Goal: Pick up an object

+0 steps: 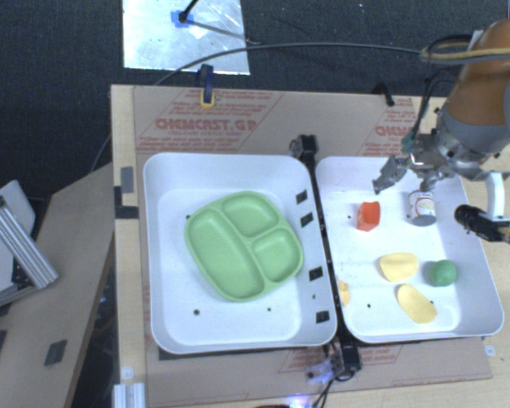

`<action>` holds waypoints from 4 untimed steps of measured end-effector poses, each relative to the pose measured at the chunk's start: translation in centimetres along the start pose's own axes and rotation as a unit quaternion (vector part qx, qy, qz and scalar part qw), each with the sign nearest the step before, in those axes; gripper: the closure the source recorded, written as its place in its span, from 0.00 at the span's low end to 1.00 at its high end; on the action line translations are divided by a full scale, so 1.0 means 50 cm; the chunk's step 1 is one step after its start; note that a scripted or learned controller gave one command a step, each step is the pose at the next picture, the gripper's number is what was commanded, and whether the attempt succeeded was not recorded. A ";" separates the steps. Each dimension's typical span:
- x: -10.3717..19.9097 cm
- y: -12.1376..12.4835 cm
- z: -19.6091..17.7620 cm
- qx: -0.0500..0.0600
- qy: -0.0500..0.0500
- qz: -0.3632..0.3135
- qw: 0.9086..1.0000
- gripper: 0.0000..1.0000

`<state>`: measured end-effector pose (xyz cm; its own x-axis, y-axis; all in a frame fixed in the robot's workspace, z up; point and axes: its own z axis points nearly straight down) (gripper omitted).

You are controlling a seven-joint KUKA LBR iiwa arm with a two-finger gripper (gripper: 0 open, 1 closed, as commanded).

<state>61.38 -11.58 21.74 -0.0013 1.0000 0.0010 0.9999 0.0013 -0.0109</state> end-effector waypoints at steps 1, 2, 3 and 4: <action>0.001 0.005 -0.014 -0.006 -0.001 -0.001 1.000 0.00; -0.014 0.020 0.089 -0.004 -0.001 0.000 1.000 0.00; -0.009 0.035 0.177 -0.005 0.000 -0.002 1.000 0.00; -0.008 0.037 0.269 -0.005 0.000 0.000 1.000 0.00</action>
<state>63.07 -11.96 8.27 -0.0022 1.0000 0.0003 1.0000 0.0022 -0.0014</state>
